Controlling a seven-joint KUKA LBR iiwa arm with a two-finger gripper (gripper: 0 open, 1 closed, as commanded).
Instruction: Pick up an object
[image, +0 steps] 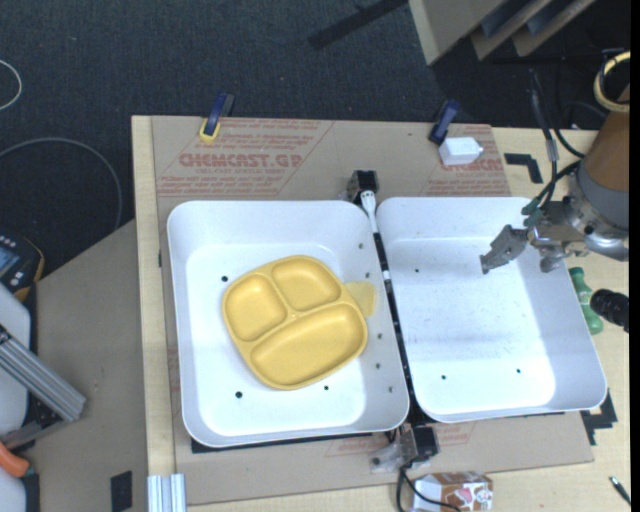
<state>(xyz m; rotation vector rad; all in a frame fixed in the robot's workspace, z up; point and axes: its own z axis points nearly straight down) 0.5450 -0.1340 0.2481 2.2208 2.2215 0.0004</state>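
**Plate lies a whole bin away from the hand**

The hand hovers over the right bin, near its far right corner — whether spread or closed I cannot tell. The yellow divided plate lies flat in the left bin, well apart to the hand's left, its long axis running diagonally — single large compartment toward the near right.

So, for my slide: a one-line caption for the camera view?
Gripper hovers over the right bin, holding nothing; a yellow divided plate lies in the left bin.
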